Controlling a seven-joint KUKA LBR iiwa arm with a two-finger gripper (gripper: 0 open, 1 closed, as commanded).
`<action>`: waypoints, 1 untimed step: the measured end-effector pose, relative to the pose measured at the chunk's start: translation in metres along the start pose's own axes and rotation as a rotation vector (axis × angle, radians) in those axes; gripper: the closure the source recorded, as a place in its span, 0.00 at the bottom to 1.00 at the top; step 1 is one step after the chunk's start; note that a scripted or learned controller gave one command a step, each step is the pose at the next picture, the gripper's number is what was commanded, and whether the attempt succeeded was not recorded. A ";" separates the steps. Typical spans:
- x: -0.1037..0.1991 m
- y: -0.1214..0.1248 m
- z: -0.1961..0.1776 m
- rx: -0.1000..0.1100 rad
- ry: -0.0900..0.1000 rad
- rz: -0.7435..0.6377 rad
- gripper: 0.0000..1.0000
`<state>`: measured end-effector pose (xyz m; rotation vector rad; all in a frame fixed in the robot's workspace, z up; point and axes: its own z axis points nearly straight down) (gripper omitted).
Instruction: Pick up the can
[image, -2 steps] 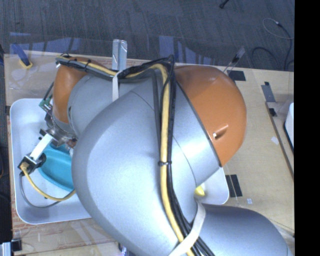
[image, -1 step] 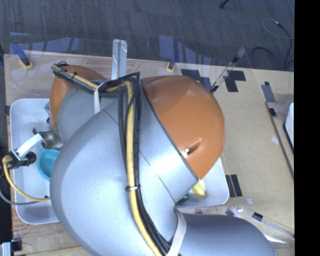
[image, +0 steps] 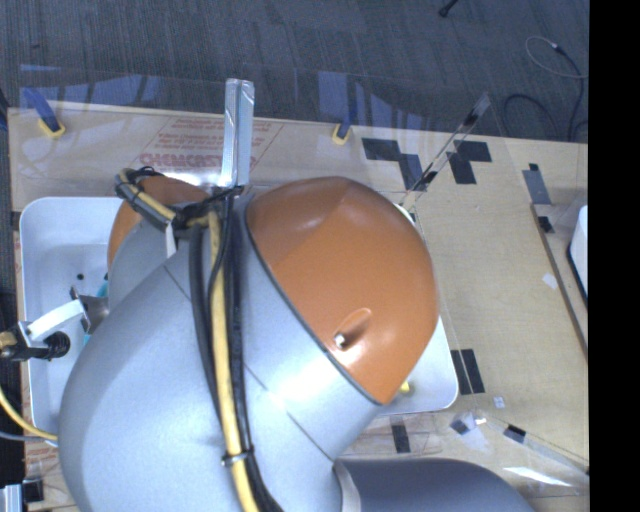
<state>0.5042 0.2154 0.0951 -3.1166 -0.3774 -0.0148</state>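
Camera view: one grey-and-orange arm (image: 300, 340) over two white bins (image: 40, 230), grip state hidden.

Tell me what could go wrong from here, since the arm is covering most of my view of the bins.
1. The arm hides most of both bins, so neither the can nor a grasp can be confirmed; a miss could pass unnoticed.
2. The cable bundle runs loose along the arm, looping near the left bin; it might snag on the rim.
3. Small items lie in the left bin beside the arm; a sweep could knock them.
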 end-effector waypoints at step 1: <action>0.060 0.036 0.005 0.003 -0.015 -0.007 0.00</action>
